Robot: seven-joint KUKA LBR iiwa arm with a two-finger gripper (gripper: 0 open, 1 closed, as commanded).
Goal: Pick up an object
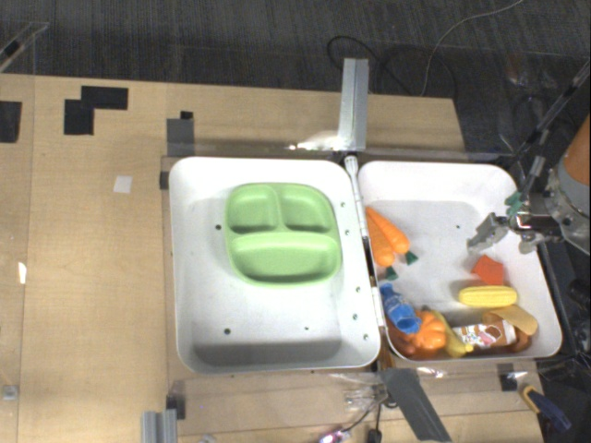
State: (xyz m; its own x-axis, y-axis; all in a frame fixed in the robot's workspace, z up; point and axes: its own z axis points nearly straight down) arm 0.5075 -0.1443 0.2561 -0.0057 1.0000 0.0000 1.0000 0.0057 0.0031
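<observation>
And here's the arm, showing at the right-hand side of the right bin: a rounded body in pale grey, smooth-shelled, with a warm orange band curving across it just above the wrist. Below that band the look changes to a darker, busier wrist block of grey and black metal, blocky rather than rounded, with a small teal-green spot on the side facing the bin. Out of that block comes the gripper, slim and angular, in dull silver-grey metal with a lighter sheen along its edges. Thin dark cables run beside the arm, just beyond the bin's right rim.
</observation>
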